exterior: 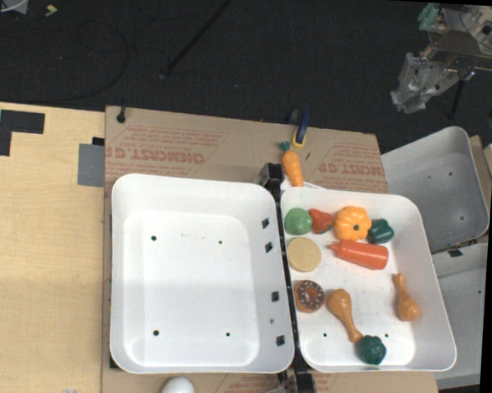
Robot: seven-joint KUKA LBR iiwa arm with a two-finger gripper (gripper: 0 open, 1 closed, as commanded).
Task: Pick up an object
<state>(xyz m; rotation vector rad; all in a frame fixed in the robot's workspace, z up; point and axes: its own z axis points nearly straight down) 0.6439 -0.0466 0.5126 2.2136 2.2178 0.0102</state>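
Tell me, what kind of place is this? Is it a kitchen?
Probably a robot test lab, not a kitchen. Toy food such as a pumpkin and a doughnut sits in a white bin on taped cardboard, and a gripper hangs above.

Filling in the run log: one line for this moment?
gripper: raised beyond bins, top right | holding: nothing seen | right bin: toy foods | carrot: outside bins

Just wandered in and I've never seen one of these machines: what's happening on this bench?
A robot arm is meant to pick up an object, but it has not started. Its gripper hangs high at the upper right, away from both bins. The right bin holds toy food, including a pumpkin, a doughnut and a drumstick. A small carrot lies outside on the cardboard, and a white egg sits in front.
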